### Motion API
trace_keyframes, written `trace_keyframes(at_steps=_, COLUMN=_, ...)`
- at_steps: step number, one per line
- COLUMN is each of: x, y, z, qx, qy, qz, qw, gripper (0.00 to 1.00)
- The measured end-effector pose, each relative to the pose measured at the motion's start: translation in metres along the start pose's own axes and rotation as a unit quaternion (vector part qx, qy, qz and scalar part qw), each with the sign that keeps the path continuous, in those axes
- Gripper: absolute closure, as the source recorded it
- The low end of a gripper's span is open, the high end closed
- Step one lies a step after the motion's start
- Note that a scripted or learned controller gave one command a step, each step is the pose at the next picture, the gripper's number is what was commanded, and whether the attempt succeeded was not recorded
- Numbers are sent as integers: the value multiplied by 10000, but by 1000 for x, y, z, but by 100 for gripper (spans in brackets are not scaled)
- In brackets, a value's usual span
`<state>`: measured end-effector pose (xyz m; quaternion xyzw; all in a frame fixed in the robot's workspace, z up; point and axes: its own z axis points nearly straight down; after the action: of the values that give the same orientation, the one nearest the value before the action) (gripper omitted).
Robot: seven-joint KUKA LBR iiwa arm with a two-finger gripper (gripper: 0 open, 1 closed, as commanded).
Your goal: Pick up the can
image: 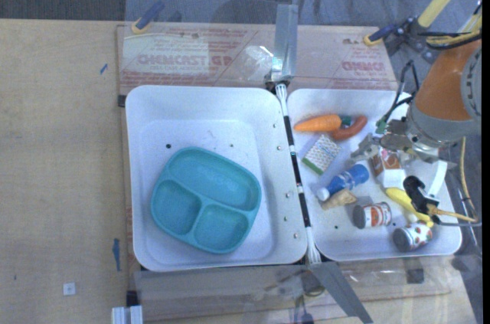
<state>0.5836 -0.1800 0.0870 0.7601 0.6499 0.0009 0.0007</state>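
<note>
Reaching in from the right, the grey arm [448,96] with its orange band hangs over the right bin [337,104], its gripper [390,142] low among the clutter; whether the fingers are spread or closed cannot be told. The can [373,216] lies on its side near the bin's front, apart from the gripper, beside a blue bottle [346,181] and a banana [409,202]. A teal divided plate [204,199] sits in the left bin [145,162].

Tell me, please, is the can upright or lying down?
Lying down: the can rests on its side in the right bin, grey end facing left.
</note>
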Motion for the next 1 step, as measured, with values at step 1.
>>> trace_keyframes(at_steps=1, x=-22, y=-9, z=-2, qx=-15, qy=72, qz=-175, qw=9998, gripper=0)
